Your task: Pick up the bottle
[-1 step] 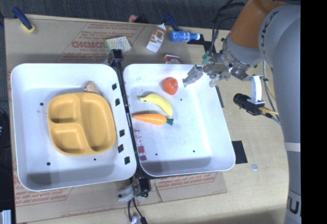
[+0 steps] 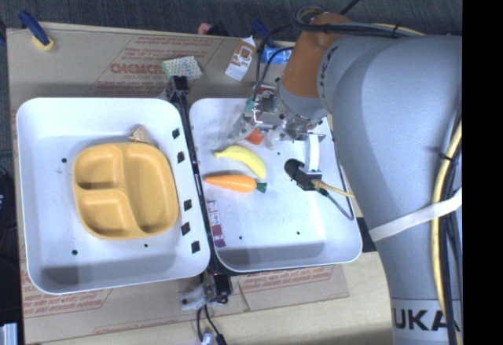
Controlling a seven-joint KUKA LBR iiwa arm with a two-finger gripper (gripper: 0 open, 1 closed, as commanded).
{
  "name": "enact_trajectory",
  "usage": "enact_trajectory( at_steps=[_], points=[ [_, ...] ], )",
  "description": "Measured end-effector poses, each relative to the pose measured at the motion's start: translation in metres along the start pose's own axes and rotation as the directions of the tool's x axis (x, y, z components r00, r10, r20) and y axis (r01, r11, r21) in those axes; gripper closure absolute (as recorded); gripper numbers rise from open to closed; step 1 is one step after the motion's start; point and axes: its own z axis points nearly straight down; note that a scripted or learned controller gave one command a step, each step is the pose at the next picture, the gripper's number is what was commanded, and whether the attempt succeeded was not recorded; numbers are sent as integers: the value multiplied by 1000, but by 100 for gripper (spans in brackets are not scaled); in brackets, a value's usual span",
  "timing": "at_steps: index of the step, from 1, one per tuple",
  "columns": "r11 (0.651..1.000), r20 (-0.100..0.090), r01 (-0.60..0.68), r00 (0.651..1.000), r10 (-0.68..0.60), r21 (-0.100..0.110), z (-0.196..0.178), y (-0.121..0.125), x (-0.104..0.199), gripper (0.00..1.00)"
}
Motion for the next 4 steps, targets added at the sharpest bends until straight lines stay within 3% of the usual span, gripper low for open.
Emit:
enact_trajectory(
  at_steps=[1, 2, 3, 4],
  points=[
    [959, 0, -283, 959, 283, -2, -1, 2, 39, 0],
    [960, 6, -279, 960, 279, 17, -9, -1, 38, 100],
    [1000, 1, -6, 1000, 6, 1, -101, -50, 75, 100],
    [974, 1, 226, 974, -226, 1, -100, -93, 112, 100]
  ],
)
